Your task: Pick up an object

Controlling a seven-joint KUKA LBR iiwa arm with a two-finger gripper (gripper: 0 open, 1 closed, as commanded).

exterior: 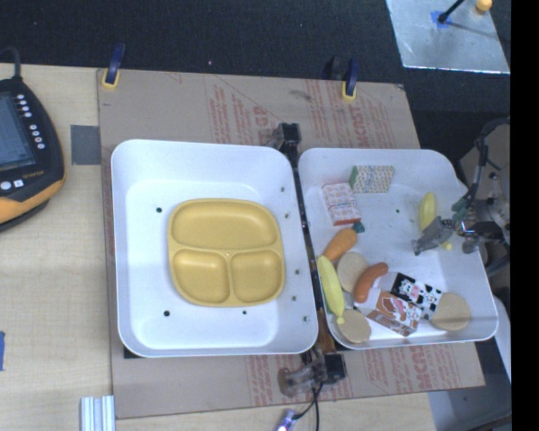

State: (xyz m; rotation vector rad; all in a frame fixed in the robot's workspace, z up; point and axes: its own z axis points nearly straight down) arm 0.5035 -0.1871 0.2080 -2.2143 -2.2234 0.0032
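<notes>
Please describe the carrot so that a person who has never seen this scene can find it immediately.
Look in the right white bin, the one crowded with toy food. Near its left wall, just below a small red-and-white packet, lies the carrot. It is the only bright orange, tapered piece with a green tip, unlike the yellow banana below it.

- A pale wooden bench [45, 285] fills the near part of the scene.
- A brown cardboard sheet [251, 106] lies on it, held at its far edge by blue clamps [113, 65].
- Beyond lies dark carpet [207, 16].
- A grey floor panel [445, 21] sits far right.
</notes>
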